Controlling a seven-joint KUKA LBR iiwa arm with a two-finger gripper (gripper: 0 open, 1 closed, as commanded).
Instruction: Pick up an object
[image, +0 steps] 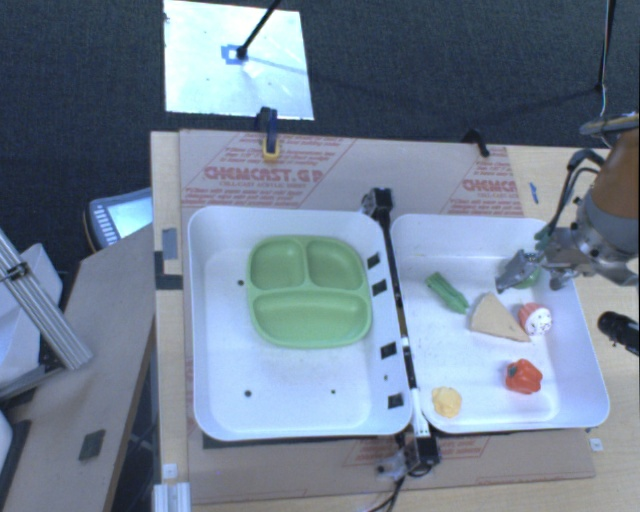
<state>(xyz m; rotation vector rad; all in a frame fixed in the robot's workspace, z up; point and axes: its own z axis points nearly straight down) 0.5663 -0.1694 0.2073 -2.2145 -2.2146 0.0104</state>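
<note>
The right bin (560, 240) holds a green pod-shaped piece (447, 292), a tan wedge (495, 318), a small red-and-white piece (536, 319), a red pepper-like piece (523, 376) and a yellow piece (446, 402). My gripper (528, 272) hangs over the right bin's far right part, just above and behind the tan wedge and the red-and-white piece. Its fingers appear spread and I see nothing between them. The arm's orange band shows at the right edge.
The left bin (215, 400) holds a green three-compartment plate (308, 291). A black divider (392, 310) with clips runs between the bins. Cardboard lies under both bins. A metal plate (238, 60) sits at the back; a side table stands at the left.
</note>
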